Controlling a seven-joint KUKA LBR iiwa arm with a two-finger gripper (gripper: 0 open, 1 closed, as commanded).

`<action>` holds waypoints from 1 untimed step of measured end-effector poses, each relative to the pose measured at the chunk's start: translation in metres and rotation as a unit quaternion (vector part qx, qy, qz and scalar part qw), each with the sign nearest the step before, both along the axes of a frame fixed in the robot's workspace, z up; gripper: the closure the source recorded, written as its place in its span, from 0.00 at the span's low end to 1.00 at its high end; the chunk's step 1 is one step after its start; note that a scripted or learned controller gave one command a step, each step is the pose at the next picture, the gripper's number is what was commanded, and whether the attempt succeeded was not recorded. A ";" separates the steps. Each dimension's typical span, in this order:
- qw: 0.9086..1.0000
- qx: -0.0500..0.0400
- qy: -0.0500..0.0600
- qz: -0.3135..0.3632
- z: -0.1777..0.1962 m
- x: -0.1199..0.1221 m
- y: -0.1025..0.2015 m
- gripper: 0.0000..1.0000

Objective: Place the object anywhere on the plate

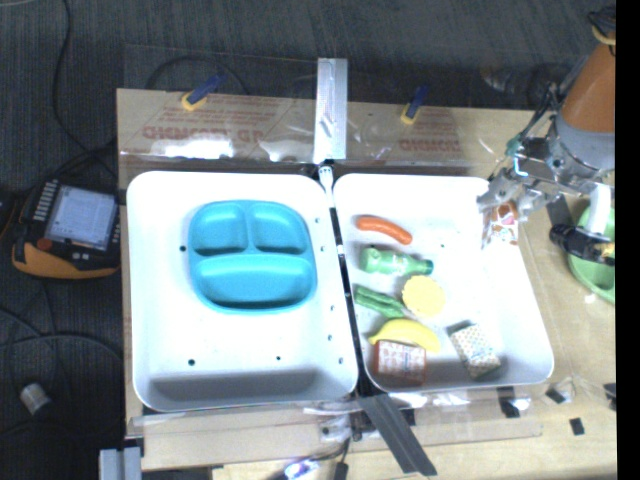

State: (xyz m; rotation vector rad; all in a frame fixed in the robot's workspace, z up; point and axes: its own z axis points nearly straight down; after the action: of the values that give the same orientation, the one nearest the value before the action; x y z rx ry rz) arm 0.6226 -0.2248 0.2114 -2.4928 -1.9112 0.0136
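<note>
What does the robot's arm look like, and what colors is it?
The arm comes in from the right. It is round and grey, with a big orange band above the wrist. At its tip is the end effector, made of small silvery metal pieces with thin dark cables around it. Its details are too small to make out.
</note>
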 end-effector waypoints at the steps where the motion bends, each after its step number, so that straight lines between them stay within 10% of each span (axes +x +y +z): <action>1: 0.997 0.002 0.000 0.082 -0.025 0.046 0.080 1.00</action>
State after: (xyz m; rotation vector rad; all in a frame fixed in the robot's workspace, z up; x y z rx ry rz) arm 0.6684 -0.1448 0.1866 -2.3250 -2.1082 0.0081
